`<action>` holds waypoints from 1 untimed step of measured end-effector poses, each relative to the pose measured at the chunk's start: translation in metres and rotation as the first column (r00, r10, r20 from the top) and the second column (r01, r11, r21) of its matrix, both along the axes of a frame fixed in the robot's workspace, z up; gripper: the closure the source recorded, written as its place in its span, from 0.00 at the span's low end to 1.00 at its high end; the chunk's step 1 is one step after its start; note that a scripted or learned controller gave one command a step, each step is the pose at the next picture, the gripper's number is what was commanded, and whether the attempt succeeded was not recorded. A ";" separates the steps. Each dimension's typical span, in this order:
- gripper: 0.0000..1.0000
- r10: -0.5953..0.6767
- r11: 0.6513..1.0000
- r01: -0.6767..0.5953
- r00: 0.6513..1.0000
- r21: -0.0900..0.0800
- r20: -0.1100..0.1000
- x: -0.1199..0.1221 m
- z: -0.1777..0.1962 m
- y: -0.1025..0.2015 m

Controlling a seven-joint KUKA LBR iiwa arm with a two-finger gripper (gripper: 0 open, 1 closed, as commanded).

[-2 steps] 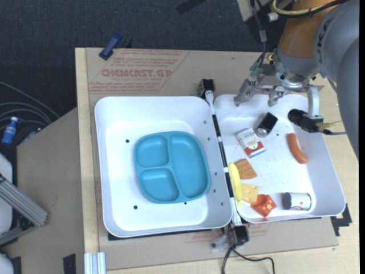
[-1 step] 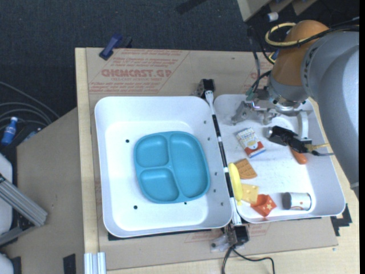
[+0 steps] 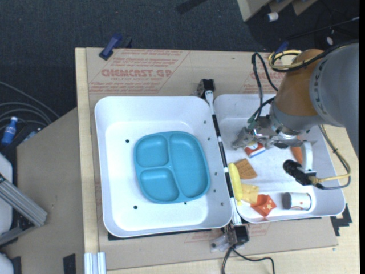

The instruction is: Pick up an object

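The gripper (image 3: 250,138) is hanging low in the right bin (image 3: 327,205), directly over a small red-and-white object (image 3: 255,149); its metal fingers are blurring together, so whether they are open or shut cannot be told. Just below are lying a tan waffled square (image 3: 246,169), a yellow banana (image 3: 234,181), a crumpled red piece (image 3: 263,205) and a white cylinder (image 3: 296,201). A glossy blue divided plate (image 3: 170,166) is sitting in the left bin (image 3: 114,119).
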State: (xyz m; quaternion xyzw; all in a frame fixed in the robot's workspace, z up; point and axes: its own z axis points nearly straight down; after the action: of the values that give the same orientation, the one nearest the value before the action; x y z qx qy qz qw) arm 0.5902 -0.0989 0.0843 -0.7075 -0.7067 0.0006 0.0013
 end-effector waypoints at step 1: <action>1.00 0.000 1.000 0.000 1.000 0.000 0.002 0.000 0.010 0.000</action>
State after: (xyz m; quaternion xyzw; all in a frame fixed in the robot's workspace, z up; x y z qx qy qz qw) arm 0.5907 -0.0986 0.0943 -0.7076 -0.7066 0.0000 0.0007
